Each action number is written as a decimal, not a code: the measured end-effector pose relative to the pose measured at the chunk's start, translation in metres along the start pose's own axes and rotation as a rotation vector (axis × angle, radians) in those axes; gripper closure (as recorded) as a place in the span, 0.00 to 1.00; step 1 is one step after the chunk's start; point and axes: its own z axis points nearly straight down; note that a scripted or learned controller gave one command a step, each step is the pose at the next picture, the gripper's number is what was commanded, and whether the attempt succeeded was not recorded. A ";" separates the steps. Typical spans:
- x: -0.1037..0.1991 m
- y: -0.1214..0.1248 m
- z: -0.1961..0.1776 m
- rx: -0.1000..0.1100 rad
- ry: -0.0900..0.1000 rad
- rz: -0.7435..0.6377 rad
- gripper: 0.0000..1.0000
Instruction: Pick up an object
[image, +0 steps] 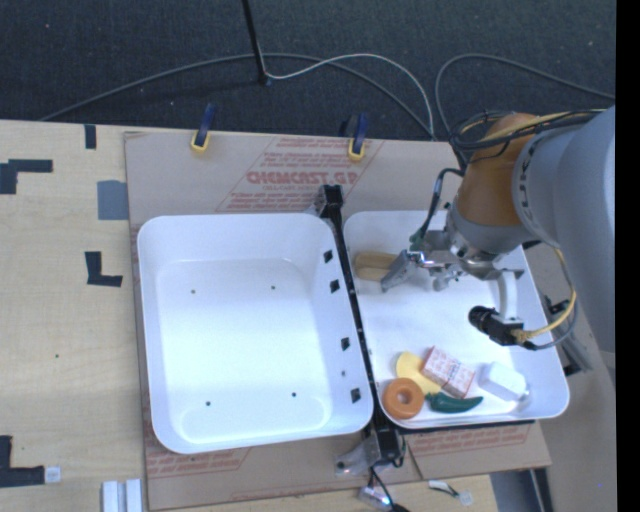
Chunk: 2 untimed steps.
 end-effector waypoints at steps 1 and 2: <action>0.000 0.001 -0.012 -0.004 0.000 -0.001 1.00; -0.007 -0.004 -0.060 -0.008 -0.001 0.000 1.00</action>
